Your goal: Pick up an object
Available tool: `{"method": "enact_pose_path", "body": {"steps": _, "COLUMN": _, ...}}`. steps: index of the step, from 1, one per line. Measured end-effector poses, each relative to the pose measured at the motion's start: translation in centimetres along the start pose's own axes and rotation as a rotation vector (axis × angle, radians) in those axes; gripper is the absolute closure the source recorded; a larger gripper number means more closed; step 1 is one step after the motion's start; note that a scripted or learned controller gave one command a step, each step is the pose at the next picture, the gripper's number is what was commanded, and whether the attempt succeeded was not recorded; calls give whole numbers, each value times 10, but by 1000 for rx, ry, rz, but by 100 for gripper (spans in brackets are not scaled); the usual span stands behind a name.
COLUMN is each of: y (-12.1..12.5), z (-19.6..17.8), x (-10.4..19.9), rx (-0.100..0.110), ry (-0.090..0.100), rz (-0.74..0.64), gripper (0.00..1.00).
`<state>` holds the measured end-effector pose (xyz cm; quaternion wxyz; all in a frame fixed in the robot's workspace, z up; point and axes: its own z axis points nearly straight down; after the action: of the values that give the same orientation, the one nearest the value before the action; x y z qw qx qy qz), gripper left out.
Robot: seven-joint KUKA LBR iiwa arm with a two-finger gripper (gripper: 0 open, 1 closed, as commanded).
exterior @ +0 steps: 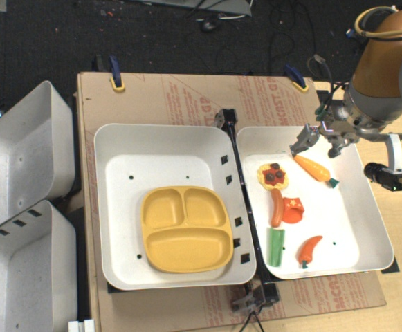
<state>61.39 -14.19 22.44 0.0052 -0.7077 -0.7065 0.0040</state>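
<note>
The gripper [320,141] hangs over the back part of the right bin [367,206], near its far edge, with its two fingers spread apart and nothing between them. One finger shows toward the bin's middle, the other toward its outer side.

The nearest thing to it is the carrot [313,168], lying on the bin floor just in front of the fingers, toward the near edge. Its long axis runs on a slant, from the thick orange end nearer the bin's back to the green tip pointing at the outer wall. The line between the two fingers seems to lie roughly along that same slant, so I judge a turn of the wrist may be needed to close across the carrot's narrow width.

Further in, toward the divider between the bins, lie a small pizza piece [272,176], a sausage [277,207], a red pepper piece [293,209], a green stick [275,246] and a chili [309,249]. The left bin [117,185] holds a yellow divided plate [187,228]
</note>
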Motion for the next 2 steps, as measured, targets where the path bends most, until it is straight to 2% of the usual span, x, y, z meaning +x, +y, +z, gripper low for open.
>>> {"method": "enact_pose_path", "body": {"steps": 1, "y": 3, "z": -8, "x": 0, "rx": -13, "ry": -2, "rz": -3, "gripper": 0}}
{"method": "enact_pose_path", "body": {"steps": 2, "y": 3, "z": 56, "x": 1, "rx": -7, "ry": -1, "rz": -1, "gripper": 0}}
